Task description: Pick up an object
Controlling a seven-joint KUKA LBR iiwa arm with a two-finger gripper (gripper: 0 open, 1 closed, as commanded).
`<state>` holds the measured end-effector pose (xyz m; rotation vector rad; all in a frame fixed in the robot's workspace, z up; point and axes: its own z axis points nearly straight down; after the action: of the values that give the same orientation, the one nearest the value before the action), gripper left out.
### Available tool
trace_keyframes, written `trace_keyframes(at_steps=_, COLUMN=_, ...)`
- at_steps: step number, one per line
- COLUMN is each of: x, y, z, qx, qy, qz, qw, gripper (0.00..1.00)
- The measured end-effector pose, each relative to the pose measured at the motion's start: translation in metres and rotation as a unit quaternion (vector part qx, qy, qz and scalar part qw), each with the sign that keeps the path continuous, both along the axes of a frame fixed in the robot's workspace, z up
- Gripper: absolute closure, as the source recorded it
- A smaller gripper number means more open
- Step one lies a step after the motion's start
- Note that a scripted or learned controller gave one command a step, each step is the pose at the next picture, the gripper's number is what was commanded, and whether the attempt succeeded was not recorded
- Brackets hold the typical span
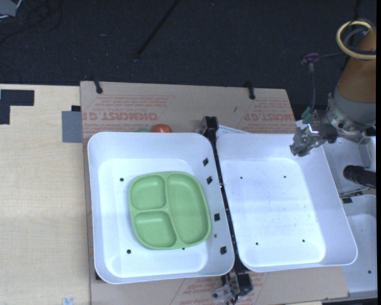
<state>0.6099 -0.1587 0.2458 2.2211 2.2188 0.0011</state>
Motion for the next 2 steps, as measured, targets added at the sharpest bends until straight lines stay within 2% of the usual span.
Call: trace_keyframes(at_steps=2, x=0.002, y=0.091, z=-0.015, qx=0.0016, qy=0.003, qz=0.002, qw=1.0000, gripper=1.00)
